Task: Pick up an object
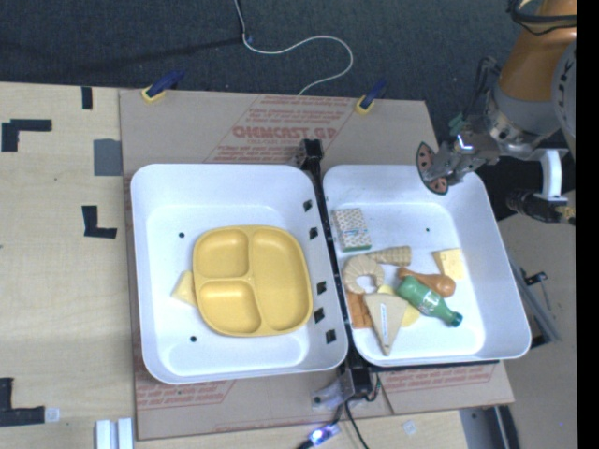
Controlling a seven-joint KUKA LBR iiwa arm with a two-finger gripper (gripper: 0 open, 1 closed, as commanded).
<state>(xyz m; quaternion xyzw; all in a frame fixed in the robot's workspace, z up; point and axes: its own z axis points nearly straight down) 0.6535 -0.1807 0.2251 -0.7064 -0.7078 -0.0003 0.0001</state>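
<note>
Camera view: the gripper [438,170] hovers over the far right corner of the right bin [496,241]; whether it is open or closed I cannot tell. Toy foods, including a green bottle [429,301], lie in that bin. A yellow divided plate [253,280] sits in the left bin [154,251]

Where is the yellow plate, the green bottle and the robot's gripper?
yellow plate [253,280]: camera view, on the ridge where its three compartments meet.
green bottle [426,300]: camera view, middle of its green body.
gripper [437,170]: camera view, its tip above the right bin's far corner.
</note>
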